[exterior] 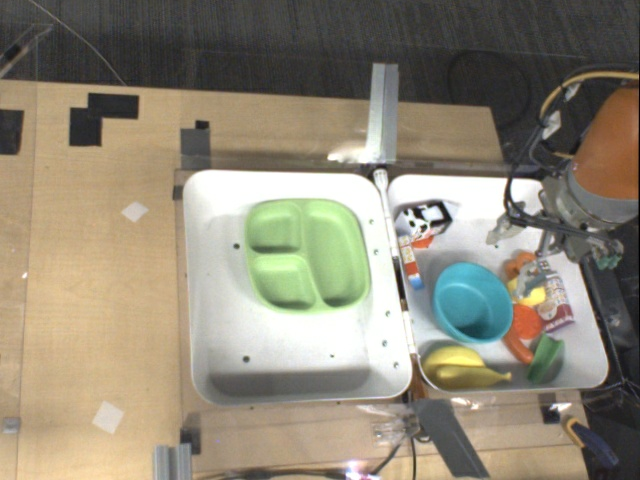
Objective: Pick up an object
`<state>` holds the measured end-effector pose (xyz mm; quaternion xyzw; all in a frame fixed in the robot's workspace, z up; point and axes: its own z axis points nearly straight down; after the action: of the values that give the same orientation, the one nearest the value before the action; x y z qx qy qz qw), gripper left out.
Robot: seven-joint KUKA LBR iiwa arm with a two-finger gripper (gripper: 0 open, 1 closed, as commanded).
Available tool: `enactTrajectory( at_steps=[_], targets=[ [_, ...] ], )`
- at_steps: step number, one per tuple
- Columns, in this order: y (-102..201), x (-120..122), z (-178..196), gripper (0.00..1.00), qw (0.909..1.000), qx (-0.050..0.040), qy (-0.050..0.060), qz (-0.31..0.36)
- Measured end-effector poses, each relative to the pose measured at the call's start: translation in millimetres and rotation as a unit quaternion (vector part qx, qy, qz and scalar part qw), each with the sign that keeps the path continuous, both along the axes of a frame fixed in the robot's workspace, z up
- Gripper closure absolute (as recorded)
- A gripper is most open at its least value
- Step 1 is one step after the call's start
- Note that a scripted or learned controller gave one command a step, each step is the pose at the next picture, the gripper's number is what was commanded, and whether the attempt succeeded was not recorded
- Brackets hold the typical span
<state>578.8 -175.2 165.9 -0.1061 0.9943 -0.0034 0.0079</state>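
Gripper (545, 236) hangs over the far right part of the right bin (470, 190), under the arm's orange band; whether it is spread, clenched or grasping anything cannot be told at this angle. Left of it, the left bin (215, 268) holds a green divided tray (305, 253) lying flat near its middle. In the right bin, a black-and-white toy (425, 216) lies at the far left, with a small tube (410, 263) just nearer along the left wall. A teal bowl (472, 301) sits at the centre, a yellow banana (462, 366) against the near wall. Right of the bowl lie an orange piece (522, 328), a green piece (546, 358) and a small printed packet (553, 298), clustered below the gripper.
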Motion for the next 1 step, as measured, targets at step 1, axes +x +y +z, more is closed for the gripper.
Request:
enactTrajectory(
  at_steps=[1],
  targets=[
    [-27.5, -45.1, -76.3, 0.0, 0.9987, 0.0011, 0.0, -0.051]
  ],
)
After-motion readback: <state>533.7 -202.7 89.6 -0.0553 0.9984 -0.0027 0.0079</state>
